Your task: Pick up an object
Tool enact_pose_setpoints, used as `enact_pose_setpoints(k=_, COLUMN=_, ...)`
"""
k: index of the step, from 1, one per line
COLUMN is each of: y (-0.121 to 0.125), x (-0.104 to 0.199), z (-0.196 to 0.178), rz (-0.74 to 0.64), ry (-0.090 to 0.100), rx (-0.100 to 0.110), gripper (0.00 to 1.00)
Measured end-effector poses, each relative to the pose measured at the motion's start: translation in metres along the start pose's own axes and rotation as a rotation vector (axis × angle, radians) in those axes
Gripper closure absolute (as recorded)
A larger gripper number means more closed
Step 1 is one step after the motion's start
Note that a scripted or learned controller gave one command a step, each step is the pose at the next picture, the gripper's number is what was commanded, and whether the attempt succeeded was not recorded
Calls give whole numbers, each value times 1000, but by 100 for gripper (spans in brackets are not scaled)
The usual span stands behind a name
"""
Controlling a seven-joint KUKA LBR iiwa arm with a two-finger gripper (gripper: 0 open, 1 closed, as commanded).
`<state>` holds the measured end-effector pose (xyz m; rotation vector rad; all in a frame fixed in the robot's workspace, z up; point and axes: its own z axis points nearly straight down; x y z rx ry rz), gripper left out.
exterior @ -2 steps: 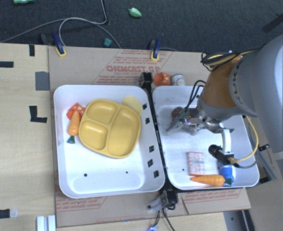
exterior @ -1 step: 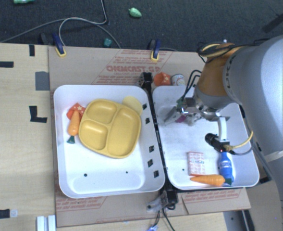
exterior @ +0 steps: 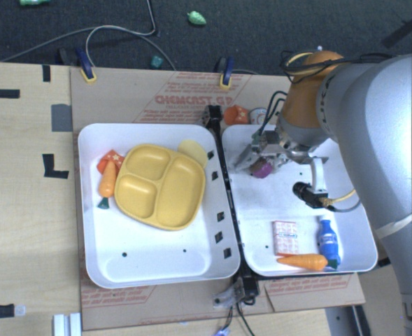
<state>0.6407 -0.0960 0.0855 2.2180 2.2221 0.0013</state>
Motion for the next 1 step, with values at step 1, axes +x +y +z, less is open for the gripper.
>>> enact_pose_setpoints(k=1, y=0, x=0, z=-10, rz=-1, ry=0, rx=0, gripper=100)
